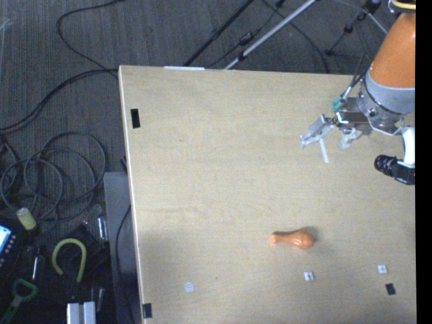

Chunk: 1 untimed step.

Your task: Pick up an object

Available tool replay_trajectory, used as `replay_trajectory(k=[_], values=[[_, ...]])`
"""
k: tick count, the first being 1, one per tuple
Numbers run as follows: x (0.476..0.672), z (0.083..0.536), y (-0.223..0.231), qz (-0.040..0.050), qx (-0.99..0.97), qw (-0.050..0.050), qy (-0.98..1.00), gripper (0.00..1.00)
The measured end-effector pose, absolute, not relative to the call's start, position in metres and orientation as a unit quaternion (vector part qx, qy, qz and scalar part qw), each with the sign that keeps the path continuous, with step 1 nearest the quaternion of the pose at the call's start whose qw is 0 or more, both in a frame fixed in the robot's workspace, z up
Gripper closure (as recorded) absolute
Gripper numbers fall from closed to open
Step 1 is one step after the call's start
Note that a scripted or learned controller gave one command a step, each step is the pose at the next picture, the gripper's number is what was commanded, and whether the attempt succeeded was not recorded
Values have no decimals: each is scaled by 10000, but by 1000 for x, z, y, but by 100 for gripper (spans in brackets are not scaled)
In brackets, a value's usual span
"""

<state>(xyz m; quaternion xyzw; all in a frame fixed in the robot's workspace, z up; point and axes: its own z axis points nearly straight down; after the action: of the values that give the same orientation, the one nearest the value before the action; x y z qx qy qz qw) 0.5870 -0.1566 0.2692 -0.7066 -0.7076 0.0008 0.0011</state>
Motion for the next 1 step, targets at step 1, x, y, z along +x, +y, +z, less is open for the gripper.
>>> replay_trajectory(k=[1], values=[[635,200,-214,18,-6861,-1,-7275,0]])
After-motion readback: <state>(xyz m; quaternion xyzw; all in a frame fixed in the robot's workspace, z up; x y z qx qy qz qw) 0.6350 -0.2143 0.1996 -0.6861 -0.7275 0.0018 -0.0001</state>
